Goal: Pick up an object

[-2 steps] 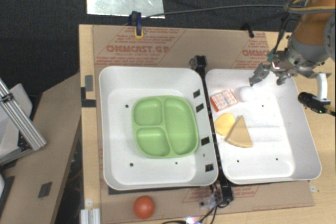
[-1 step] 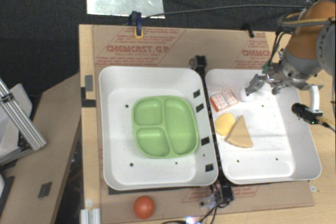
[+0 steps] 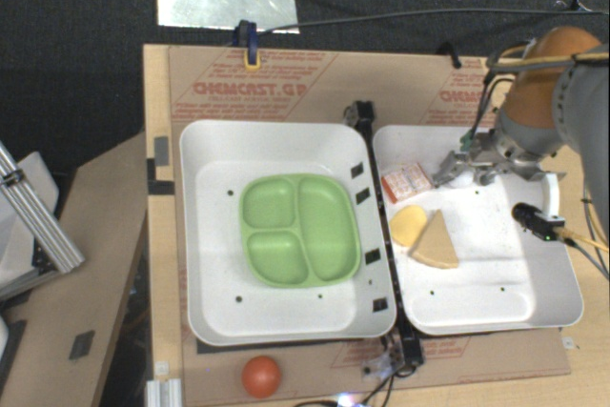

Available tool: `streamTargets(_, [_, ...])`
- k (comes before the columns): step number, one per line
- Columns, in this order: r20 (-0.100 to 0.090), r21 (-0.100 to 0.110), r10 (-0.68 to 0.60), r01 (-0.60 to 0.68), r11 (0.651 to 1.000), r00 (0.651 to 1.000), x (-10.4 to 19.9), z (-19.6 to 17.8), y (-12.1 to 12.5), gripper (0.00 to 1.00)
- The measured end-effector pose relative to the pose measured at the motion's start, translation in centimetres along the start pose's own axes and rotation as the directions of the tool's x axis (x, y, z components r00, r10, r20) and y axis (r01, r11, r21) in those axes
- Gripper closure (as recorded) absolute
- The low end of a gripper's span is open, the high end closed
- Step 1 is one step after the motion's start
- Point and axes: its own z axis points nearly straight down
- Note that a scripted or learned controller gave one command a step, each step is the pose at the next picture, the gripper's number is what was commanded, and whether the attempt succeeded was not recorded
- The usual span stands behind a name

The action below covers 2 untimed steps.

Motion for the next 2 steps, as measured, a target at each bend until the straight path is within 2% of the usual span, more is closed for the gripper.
streamTargets(1, [0.002, -0.008, -0.001, 0.001, 1.000, 1.000, 0.0, -1.5, 0.2, 1.00])
streamTargets(2, [0.002, -0.011, -0.002, 0.002, 1.000, 1.000, 0.0, -8.0, 0.8, 1.00])
